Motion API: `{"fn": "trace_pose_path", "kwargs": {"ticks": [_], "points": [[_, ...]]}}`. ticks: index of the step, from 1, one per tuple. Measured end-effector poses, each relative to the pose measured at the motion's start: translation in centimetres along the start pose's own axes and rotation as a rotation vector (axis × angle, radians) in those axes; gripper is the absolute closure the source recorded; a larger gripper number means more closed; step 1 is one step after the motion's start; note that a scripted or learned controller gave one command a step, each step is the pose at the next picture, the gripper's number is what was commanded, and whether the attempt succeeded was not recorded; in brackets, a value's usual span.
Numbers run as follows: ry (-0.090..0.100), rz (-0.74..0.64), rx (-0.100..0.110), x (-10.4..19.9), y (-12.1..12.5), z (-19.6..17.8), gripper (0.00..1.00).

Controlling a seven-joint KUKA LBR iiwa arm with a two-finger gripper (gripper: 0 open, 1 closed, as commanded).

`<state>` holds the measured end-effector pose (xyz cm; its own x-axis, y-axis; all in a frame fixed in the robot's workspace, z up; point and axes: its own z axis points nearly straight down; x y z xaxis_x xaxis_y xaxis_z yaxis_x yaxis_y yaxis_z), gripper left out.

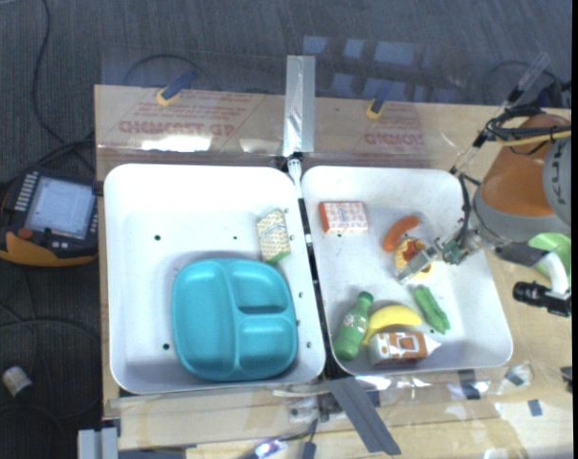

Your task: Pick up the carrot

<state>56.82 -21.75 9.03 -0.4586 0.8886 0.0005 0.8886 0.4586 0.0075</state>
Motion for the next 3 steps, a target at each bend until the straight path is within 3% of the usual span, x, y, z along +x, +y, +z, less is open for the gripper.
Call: {"fn": "trace_pose_path", "kwargs": {"ticks": [1, 2, 3], "points": [[0.000, -0.096, 0.006, -1.6, 2.6, -3.8, 0.00], [-0.001, -0.238, 0.009, 0.0, -0.1, -4.8, 0.00], [-0.001, -0.380, 0.007, 4.0, 3.9, -5.9, 0.00]]}}
